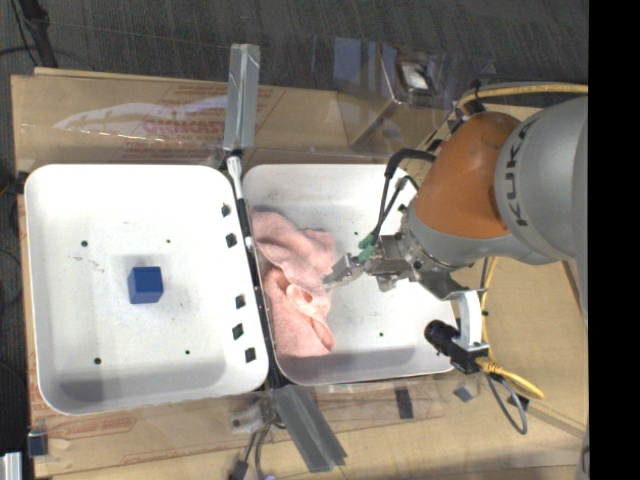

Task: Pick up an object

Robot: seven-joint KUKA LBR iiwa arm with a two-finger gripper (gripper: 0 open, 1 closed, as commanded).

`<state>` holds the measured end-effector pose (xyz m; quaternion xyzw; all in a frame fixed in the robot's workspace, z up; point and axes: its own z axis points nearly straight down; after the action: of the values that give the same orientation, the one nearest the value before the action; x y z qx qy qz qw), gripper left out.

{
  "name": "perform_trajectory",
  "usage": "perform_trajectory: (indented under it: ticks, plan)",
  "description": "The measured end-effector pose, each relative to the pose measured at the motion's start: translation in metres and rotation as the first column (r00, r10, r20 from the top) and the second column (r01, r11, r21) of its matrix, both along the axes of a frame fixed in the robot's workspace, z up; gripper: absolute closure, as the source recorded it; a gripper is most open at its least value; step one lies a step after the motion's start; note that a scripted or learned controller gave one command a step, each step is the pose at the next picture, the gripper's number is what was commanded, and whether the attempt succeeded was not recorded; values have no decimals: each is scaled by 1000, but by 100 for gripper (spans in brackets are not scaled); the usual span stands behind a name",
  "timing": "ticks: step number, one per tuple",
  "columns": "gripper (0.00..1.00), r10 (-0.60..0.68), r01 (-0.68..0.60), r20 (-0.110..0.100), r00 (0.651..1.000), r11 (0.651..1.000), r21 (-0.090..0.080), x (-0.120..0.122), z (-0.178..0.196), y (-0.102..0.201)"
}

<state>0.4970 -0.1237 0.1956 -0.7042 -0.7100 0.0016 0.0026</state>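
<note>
Two shallow white bins sit side by side on the worktop (545, 308). The left bin (60, 298) holds a small blue cube (146, 284), resting on the floor of the bin a little left of its middle, well apart from the walls. The right bin (330, 183) holds a crumpled pink cloth (295, 278), bunched along the bin's left wall beside the divider between the two bins. The grey arm (545, 188) with its orange band (465, 183) reaches in from the right over the right bin. Its gripper (340, 271) is low at the right edge of the cloth, touching or nearly touching the fabric. Whether the fingers are apart or together cannot be told from this slant.
</note>
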Motion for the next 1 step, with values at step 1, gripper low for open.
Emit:
perform_trajectory:
  ticks: [1]
  plan:
    - [0,-2,2,6,1000,1000,-1,3,73,14]
